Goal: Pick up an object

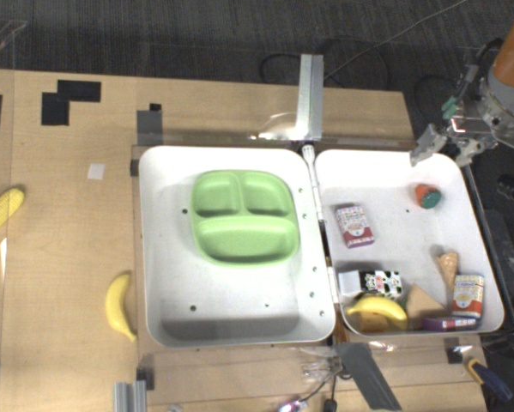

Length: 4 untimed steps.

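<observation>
— Start at the near edge: what's in the right bin (475, 230)?

— A banana (377, 311) in the near corner, touching a small black-and-white carton (379, 281). Beside them is a tan wedge (421, 300), a purple bar (450, 322) along the near wall and a little can (468, 293) in the right corner. An ice-cream cone (447, 268) lies just above the can.

— And further in?

— A small card box (354, 225) sits alone mid-bin, and an orange-and-green ball (426, 196) sits alone toward the far side. The left bin (158, 256) has a green divided plate (244, 215). Out on the counter (59, 230), a second banana (119, 304) and a corn cob (1, 211) lie well apart.

— Where's the tool (450, 142)?

— At the far right corner, above the rim and beyond the ball. I cannot tell if it is spread or clenched; it holds nothing I can see.

— What could go wrong?

— The ball looks nearest, but I reckon it could roll away if touched off-centre. Dropping so close to the wall may hit the rim. In the crowded near corner, the tool might wedge between neighbours or drag two things.
</observation>
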Available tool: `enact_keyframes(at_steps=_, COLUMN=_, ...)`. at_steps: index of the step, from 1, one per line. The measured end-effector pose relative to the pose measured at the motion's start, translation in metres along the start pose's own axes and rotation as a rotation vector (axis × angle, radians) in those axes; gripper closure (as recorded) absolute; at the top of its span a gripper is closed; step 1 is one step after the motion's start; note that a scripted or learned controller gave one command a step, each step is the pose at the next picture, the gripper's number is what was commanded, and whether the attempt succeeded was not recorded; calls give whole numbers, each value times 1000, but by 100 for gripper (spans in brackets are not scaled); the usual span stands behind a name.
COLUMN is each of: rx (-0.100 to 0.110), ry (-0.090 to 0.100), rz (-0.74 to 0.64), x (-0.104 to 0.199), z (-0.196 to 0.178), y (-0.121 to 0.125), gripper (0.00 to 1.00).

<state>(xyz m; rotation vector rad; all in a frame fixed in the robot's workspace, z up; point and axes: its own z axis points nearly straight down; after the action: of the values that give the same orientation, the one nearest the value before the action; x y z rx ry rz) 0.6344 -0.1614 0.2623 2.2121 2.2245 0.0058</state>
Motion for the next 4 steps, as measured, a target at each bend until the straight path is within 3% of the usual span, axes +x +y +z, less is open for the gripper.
enact_keyframes(at_steps=1, rx=0, ry=1, rz=34, x=64, z=-24, y=-32, gripper=0)
enact_keyframes(at_steps=2, rx=2, ry=0, rz=20, x=81, z=59, y=-33, gripper=0)
enact_keyframes(at_steps=3, rx=1, ry=1, rz=-32, x=80, z=165, y=-36, gripper=0)
enact_keyframes(at_steps=4, rx=-5, ry=1, rz=-32, x=81, z=153, y=-34, gripper=100)
